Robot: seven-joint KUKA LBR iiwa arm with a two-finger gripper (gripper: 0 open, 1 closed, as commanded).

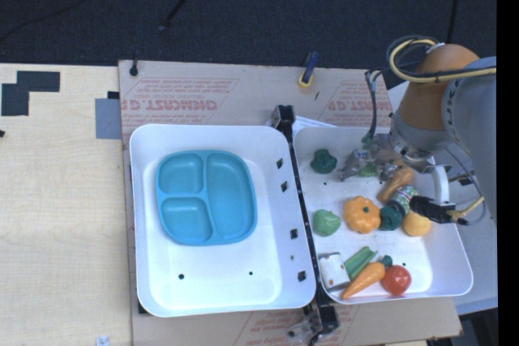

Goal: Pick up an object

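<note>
Over right bin: gripper point(359, 166) sits low by the bin's point(454, 288) far side, just right of a dark green toy point(323, 161).
Gripper state: cannot tell whether wide or narrow; nothing is seen held.
Nearest targets: dark green toy just beside it; orange pepper point(362, 214) and light green pepper point(326, 221) nearer the camera.
Crowding: teal toy point(392, 216), lemon point(417, 224) and an orange piece point(395, 182) lie bunched under the wrist.
Risk, miss: closing beside the dark green toy may only nudge it away.
Risk, slip: round peppers could squirt out of an off-centre pinch.
Risk, clutter: wrist may shove the bunched toys.
Left bin: blue tray point(204, 197), well apart.
</note>
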